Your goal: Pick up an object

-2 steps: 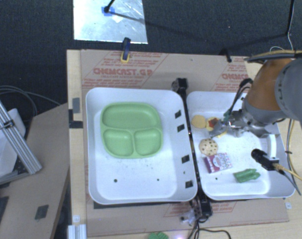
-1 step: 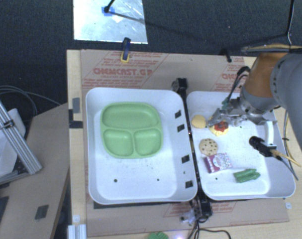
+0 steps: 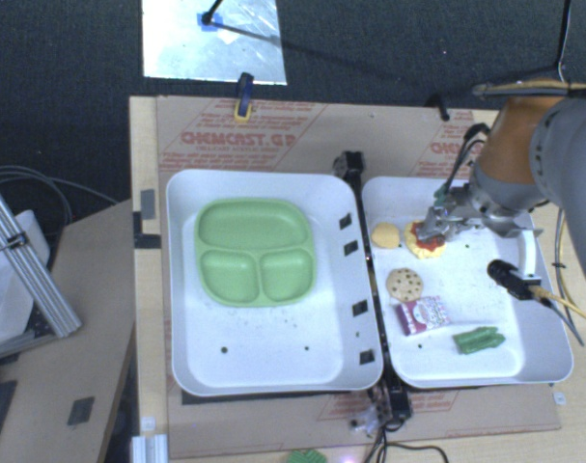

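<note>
At the gripper: the gripper [image 3: 430, 230] hung low over the far part of the right bin [image 3: 461, 278], its tip down at a red and yellow toy [image 3: 428, 249]. Whether it was spread or closed could not be told from this slanted view.
red and yellow toy: lay on the bin floor directly under the tip, its near edge showing past the metal. Whether it touched the metal or sat just beside it could not be told, and nothing showed it as gripped.
yellow round piece [image 3: 385, 234]: just left of the gripper, close to the bin's left wall and a little apart from the red and yellow toy.
cookie [image 3: 404, 283]: nearer than the gripper and slightly left, flat on the floor, apart from the tip.
pink packet [image 3: 423, 314]: just on the near side of the cookie, lying tilted.
green piece [image 3: 478, 340]: in the near part of the right bin, right of the pink packet, well apart from the gripper.
arm [image 3: 553, 157]: grey with an orange band, reached in from the right over the bin's far right corner.
left bin [image 3: 264, 340]: white, side by side with the right bin, with a green divided tray [image 3: 256, 251] in its far half.
cardboard sheet [image 3: 244, 133]: red-printed, lay beneath both bins, with a blue and yellow clamp [image 3: 244, 95] on its far edge.
</note>
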`<state>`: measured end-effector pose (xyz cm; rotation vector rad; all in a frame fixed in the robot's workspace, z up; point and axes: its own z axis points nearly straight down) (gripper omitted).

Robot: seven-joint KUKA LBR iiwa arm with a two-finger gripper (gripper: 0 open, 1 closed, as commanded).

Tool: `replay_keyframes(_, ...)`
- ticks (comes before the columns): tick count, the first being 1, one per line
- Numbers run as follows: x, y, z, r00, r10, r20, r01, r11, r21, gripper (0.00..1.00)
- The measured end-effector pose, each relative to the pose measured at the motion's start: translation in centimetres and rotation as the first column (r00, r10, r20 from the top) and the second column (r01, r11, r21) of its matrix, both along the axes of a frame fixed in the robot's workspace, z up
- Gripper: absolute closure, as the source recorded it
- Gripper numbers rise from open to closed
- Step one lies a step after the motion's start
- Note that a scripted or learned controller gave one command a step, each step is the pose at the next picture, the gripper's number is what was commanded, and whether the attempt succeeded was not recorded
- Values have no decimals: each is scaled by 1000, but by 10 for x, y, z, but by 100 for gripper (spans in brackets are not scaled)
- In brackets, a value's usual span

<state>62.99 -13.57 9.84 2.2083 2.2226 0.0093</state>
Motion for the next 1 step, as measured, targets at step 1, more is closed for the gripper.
replay_keyframes(1, -32, 64, 91, 1000, 3, -5, -3, 1000, 3, 100)
